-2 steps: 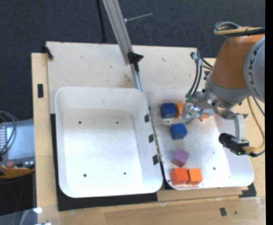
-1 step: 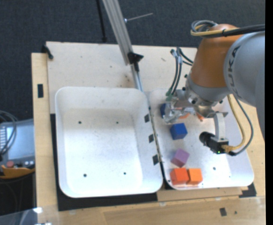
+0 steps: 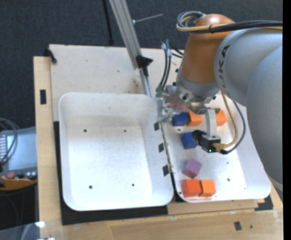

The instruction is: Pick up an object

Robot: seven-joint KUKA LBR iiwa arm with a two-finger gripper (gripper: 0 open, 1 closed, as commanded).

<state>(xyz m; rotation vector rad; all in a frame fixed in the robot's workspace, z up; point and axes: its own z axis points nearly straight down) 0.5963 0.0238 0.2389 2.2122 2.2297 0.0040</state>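
The tool [image 3: 185, 111] sits low over the far part of the right bin [image 3: 245, 181], beneath the grey arm [image 3: 250, 59] and its orange band [image 3: 205, 49]; you cannot tell from this view how it is set, because the wrist covers it. Note the blue block [image 3: 180, 118] and the orange block [image 3: 196, 118] lying just beside the tool, touching or nearly touching each other. A second orange piece [image 3: 221, 117] shows at the far side of the wrist. A second blue block [image 3: 188, 140] lies a little nearer you, beside a black fitting with a green light [image 3: 208, 143]. Nearer still you see a purple block [image 3: 192, 168], then two orange blocks [image 3: 198, 187] side by side at the bin's near rim. The left bin [image 3: 75, 109] adjoins it on the tabletop [image 3: 45, 134]. A metal rail [image 3: 125, 29] slants across the far edge.
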